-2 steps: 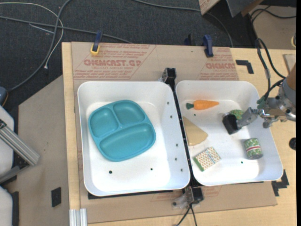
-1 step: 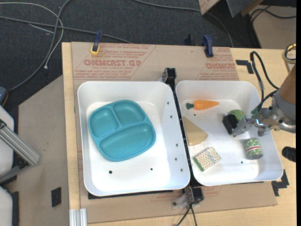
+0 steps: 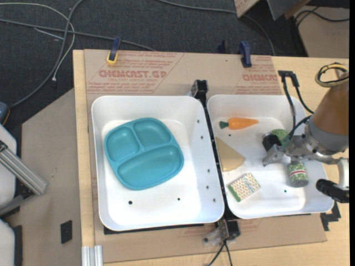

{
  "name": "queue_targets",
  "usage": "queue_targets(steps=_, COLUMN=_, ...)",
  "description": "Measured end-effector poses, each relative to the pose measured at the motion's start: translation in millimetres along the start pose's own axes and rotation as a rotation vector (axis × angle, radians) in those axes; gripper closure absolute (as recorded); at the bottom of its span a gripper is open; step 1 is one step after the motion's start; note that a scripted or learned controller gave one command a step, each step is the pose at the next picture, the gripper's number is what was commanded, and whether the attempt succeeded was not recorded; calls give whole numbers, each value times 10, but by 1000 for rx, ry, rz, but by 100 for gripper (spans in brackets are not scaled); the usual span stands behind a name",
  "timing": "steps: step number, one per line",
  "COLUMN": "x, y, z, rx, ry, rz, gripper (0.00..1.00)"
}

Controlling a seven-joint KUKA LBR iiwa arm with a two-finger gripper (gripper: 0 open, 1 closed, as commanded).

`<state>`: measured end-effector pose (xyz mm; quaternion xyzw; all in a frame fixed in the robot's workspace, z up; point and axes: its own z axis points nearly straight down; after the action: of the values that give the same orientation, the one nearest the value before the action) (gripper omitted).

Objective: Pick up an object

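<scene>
My gripper (image 3: 279,152) hangs low over the right bin (image 3: 260,204), near the middle of its right half. A green object (image 3: 280,134) lies right at the gripper's far side, partly hidden by it. A small jar (image 3: 298,174) with a green and white label stands just to the gripper's right, near the front. An orange carrot (image 3: 242,123) lies at the back of this bin. A beige wedge (image 3: 228,155) rests against the bin's left wall. In front of the wedge lies a small patterned packet (image 3: 244,186).
The left bin (image 3: 111,204) holds a blue divided plate (image 3: 144,153). A black divider rail (image 3: 209,143) runs between the two bins. Blue clamps (image 3: 244,54) hold the board at the back edge. The arm's orange band (image 3: 334,111) stands over the right bin's right wall.
</scene>
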<state>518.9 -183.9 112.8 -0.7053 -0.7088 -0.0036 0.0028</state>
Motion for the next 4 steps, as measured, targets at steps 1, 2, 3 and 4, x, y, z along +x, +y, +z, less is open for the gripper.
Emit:
queue_targets(steps=1, x=23, y=29, z=269, rx=-2, ry=-6, rz=0, gripper=0)
queue_targets(steps=2, x=4, y=8, z=172, rx=1, ry=-7, rz=5, gripper=100)
queue_targets(steps=3, x=80, y=34, z=-409, rx=0, ry=-10, rz=4, gripper=100)
queue_targets(steps=4, x=37, y=76, z=-851, rx=-3, ry=-10, rz=4, gripper=100)
